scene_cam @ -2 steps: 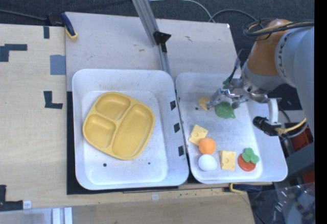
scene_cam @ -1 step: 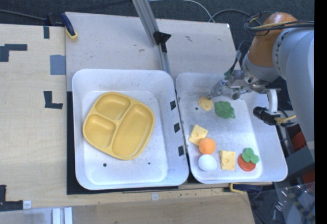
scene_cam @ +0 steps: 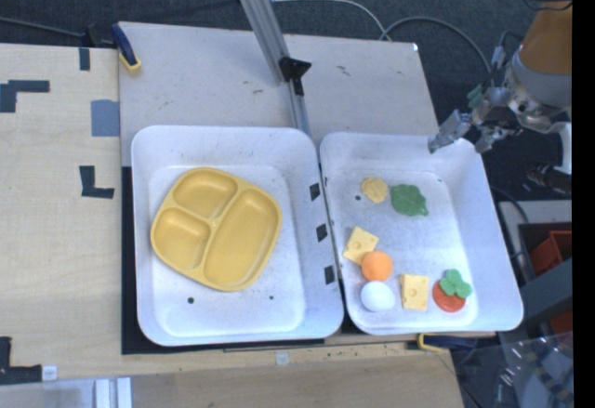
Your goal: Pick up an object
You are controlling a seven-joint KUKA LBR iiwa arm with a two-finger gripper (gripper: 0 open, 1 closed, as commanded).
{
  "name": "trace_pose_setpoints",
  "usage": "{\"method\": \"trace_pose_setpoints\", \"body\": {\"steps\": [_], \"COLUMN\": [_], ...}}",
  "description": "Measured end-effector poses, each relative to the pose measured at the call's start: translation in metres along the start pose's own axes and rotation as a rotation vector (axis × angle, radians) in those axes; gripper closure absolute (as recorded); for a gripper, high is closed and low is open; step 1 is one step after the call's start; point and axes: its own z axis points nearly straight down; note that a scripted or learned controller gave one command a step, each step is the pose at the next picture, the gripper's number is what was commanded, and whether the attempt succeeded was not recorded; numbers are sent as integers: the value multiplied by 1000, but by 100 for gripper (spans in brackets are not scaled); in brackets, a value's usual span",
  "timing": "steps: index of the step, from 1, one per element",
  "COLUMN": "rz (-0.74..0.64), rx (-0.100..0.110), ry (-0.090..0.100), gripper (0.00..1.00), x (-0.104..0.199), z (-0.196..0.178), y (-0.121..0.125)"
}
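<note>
**A:** Start with the claw. Where is it?

**B:** In the camera view it hangs over the top right corner of the right bin, on the grey arm coming in from the right. Whether it is released or clenched I cannot tell; it is small and dark against the rim. Nothing sits in it that I can see.

**A:** And what is there to pick?

**B:** All in the right bin. A yellow lump and a green leaf lie just beside each other near the top. Lower down, a cheese wedge touches an orange ball, which touches a white egg. A second wedge and a tomato sit near the bottom right.

**A:** The left bin?

**B:** A yellow tray with three compartments, nothing in them.

**A:** Which would you go for, and how will it handle?

**B:** They look like toy food: light, stiff, smooth plastic, so I'd guess slippery but not fragile. The leaf is nearest the claw and has room on its right. It lies flat, so take it across its narrow width. The ball and egg are round and crowded; they would likely roll off.
</note>
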Motion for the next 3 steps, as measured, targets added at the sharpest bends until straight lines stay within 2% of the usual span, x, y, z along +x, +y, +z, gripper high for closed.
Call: {"method": "trace_pose_setpoints", "body": {"steps": [1, 2, 3], "rz": [1, 4, 3], "rx": [27, 44, 45], "ry": [7, 16, 16], "gripper": [0, 0, 0], "x": [0, 1, 2], "z": [116, 133, 136], "y": [43, 43, 41]}}
